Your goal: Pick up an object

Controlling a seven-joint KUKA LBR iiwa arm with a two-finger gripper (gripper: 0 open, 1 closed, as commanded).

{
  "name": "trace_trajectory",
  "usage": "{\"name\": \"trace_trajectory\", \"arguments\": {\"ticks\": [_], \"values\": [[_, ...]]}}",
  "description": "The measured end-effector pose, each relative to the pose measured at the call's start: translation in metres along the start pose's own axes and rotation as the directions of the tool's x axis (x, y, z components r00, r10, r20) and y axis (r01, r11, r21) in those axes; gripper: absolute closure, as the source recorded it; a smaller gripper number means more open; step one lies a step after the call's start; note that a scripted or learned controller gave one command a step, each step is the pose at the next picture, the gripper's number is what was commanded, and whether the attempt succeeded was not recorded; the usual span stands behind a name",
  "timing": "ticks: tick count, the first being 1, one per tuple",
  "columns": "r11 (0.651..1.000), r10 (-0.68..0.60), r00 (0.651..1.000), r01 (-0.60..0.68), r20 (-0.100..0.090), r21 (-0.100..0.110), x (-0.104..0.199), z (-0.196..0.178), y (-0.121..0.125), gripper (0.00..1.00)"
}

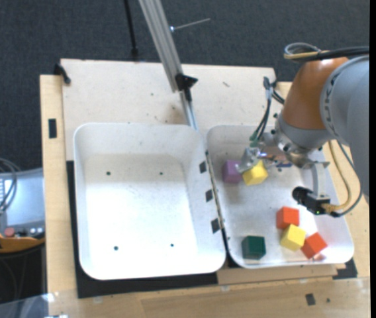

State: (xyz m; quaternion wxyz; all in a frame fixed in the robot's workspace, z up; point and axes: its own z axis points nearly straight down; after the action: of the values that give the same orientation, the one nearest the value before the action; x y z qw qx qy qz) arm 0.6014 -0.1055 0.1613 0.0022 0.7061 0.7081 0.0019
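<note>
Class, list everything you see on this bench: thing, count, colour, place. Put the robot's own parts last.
Bins: 2, white, side by side; left bin, right bin.
Yellow blocks: 2; one by the gripper, one near the right bin's front.
Purple block: 1, right bin, beside the upper yellow block.
Orange blocks: 2, right bin's front right.
Green block: 1, right bin's front edge.
Arm: 1, grey and orange, over the right bin.
Gripper: 1, above the upper yellow block.
</note>
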Motion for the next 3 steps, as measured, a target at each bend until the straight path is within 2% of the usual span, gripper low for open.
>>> {"name": "trace_trajectory", "arguments": {"ticks": [1,2,3], "values": [[1.0,-0.001,1.0,0.001,0.0,0.0,-0.001,-0.051,0.002,1.0],[1.0,-0.004,1.0,0.004,-0.001,0.007,0.054,-0.047,-0.004,1.0],[1.0,-0.005,1.0,0.005,-0.003,0.007,0.102,-0.059,-0.024,1.0]]}}
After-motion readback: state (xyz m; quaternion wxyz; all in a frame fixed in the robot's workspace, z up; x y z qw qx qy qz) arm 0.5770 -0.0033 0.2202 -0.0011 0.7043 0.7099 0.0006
